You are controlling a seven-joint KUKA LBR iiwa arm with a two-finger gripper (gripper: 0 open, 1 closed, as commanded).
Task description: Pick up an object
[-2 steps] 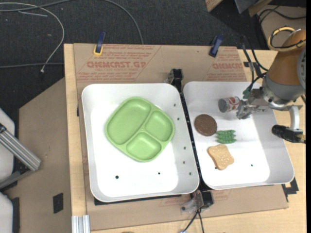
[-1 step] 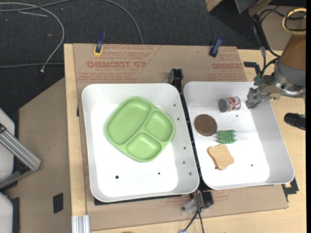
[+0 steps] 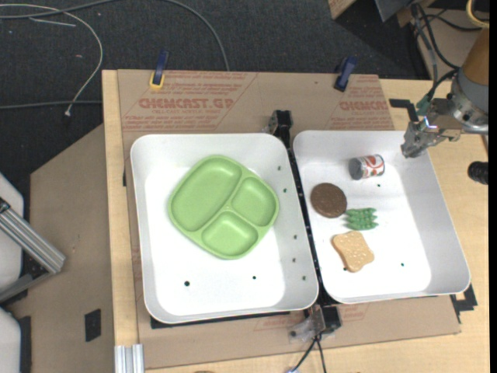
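Red print on the cardboard sheet (image 3: 233, 92) covering the worktop reads "CHEMCAST GP" along its far edge, once behind the left bin and, partly cut off, behind the right one. Two blue clamps (image 3: 161, 68) pin that far edge down. The small can (image 3: 366, 166) carries a red and white label, but its lettering is too small to read.

The left bin (image 3: 155, 270) holds a green divided plate (image 3: 224, 206) with three wells, sitting toward the bin's far half, so the near half of the floor is bare white. The right bin (image 3: 435, 247) holds four things grouped along its left side: the can lying on its side nearest the far edge, a brown round patty (image 3: 328, 199) just below it, a green leafy piece (image 3: 361, 219) beside the patty, and a slice of toast (image 3: 353, 251) nearest the front. The right half of that bin is open floor.

The hand (image 3: 417, 140) hangs over the far right corner of the right bin, near the can but apart from it, with nothing between its fingers; whether they are apart or together I cannot tell from here.
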